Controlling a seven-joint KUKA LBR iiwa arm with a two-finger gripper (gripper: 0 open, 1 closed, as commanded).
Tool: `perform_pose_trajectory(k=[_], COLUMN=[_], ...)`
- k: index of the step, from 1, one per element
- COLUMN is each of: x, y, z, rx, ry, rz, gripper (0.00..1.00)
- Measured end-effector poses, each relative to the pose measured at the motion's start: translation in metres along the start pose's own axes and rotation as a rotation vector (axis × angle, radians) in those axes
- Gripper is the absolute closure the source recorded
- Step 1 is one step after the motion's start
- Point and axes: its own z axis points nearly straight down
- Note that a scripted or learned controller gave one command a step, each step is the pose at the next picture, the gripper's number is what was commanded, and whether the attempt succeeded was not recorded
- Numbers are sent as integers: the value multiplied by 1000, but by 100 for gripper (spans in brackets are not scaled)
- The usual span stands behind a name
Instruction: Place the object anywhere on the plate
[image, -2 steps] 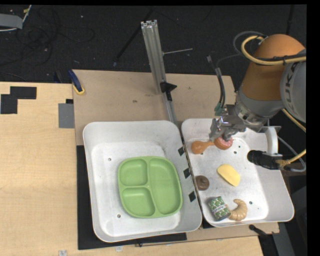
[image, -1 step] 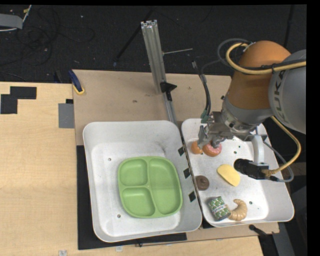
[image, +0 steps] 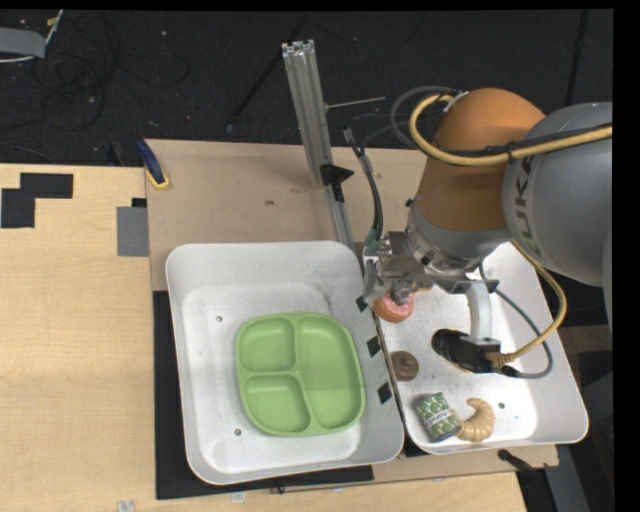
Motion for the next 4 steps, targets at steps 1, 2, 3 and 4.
perform_pose_trajectory(k=[1, 2, 3, 4], x=[50, 95, 153, 151], y=[-11, -38, -58, -57], z=[18, 18, 25, 24], rx=[2, 2, 2, 1], ry=[-1, -1, -1, -3], rz=[1, 1, -1, 3], gripper=[100, 100, 100, 0])
